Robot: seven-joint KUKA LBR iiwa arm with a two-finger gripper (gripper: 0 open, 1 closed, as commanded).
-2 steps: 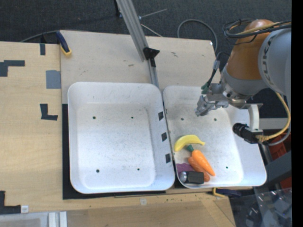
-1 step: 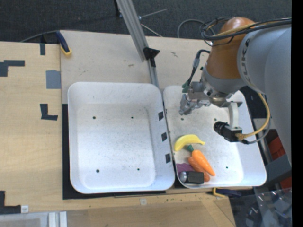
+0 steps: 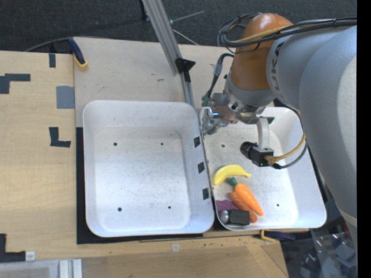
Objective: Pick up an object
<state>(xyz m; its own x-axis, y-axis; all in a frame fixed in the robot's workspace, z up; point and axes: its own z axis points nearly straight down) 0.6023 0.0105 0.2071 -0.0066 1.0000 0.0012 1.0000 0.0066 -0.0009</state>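
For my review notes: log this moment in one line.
gripper: above right bin's left wall, holding nothing | banana, carrot: right bin, untouched | pick: not yet

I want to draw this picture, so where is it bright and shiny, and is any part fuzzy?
In the camera view, the two white bins look brightest and a bit washed out; the arm's orange band has a soft shine on top; the big grey arm nearest the camera is fuzzy; the banana and carrot look fairly sharp, with small shadows under them.
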